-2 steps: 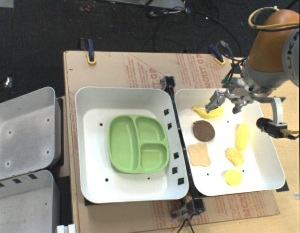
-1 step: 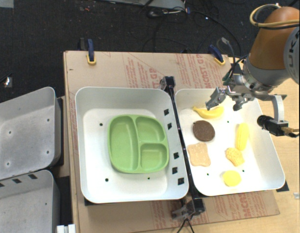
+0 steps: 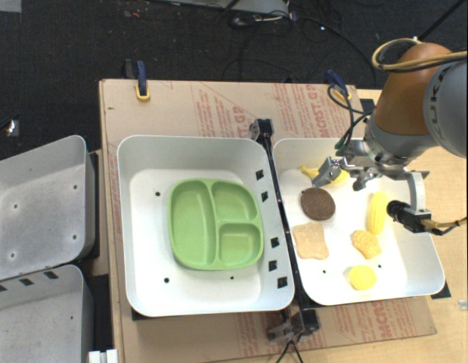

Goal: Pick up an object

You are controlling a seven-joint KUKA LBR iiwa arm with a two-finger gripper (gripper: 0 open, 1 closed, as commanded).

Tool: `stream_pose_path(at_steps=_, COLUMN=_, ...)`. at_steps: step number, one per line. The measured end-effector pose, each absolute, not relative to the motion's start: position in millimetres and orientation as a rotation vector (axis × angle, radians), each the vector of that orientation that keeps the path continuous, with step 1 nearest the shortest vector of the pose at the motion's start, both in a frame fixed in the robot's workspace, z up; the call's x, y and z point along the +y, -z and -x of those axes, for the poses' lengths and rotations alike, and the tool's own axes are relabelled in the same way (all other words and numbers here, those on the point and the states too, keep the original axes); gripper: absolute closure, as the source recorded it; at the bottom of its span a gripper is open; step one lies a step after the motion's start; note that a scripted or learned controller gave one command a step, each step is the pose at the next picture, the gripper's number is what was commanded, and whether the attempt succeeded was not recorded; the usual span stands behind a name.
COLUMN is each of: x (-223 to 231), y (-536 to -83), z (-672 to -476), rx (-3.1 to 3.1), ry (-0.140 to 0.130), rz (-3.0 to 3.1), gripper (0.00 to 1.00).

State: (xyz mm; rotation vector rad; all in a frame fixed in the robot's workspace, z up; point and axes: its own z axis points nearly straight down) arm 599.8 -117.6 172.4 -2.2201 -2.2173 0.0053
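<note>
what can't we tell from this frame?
- Gripper: finger state, too small and cluttered in the camera view.
- Yellow piece by the gripper: partly covered, so grasp and identity are unclear.
- Right bin: far corner hidden under the arm.

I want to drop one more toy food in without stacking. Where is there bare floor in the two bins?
Left bin: a bare white margin rings the green divided plate, widest along the far side. Right bin: crowded centre with brown patty, toast, corn; the near left corner, below the toast, is bare.
</note>
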Motion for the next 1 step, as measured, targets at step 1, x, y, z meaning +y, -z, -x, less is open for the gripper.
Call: stream_pose_path(at_steps=1, x=-116.0, y=-110.0, z=-604.7, rx=-2.218, ry=-0.004, rz=2.219, gripper=0.0)
